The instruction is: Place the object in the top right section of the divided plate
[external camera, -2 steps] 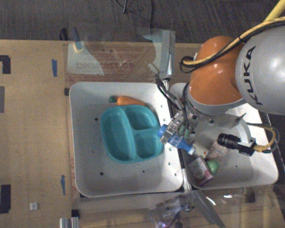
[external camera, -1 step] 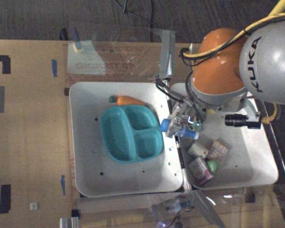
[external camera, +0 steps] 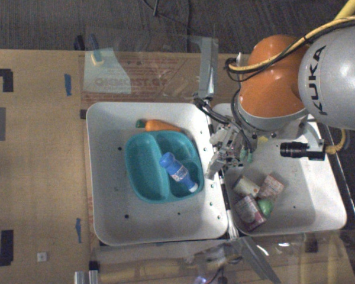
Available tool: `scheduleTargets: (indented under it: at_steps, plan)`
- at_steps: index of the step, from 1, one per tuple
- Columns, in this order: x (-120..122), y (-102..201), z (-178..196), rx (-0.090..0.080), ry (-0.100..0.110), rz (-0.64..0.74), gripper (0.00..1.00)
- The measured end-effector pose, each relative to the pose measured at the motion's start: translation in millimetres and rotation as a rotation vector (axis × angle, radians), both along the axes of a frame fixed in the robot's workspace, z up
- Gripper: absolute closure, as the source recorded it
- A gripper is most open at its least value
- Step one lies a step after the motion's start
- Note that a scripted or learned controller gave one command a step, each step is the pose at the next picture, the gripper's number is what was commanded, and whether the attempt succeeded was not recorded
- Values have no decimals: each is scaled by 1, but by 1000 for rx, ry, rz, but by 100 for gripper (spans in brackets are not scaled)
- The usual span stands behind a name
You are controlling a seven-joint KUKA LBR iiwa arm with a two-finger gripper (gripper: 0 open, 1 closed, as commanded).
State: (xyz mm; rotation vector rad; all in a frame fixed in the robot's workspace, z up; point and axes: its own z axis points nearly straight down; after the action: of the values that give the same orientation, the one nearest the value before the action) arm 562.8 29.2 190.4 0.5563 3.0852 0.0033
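A teal divided plate [external camera: 137,161] sits in the left white bin [external camera: 109,209]. A small blue bottle [external camera: 178,172] with a white label lies tilted in the plate's right part, its top end resting on the inner divider. My gripper [external camera: 218,157] hangs just right of the plate, above the seam between the two bins, apart from the bottle. I see nothing held in it. The orange wrist band and grey arm loom above the right bin.
An orange carrot-like object [external camera: 161,125] lies in the left bin behind the plate's far rim. The right bin [external camera: 322,209] holds a small can [external camera: 246,186], a pink packet [external camera: 271,186], another packet [external camera: 249,212] and a green item [external camera: 265,206].
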Motion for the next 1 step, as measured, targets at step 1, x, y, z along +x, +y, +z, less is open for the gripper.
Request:
scheduleTargets:
  at_steps: [1]
  plan:
    - [0,-58,92,-3,-3,272,0]
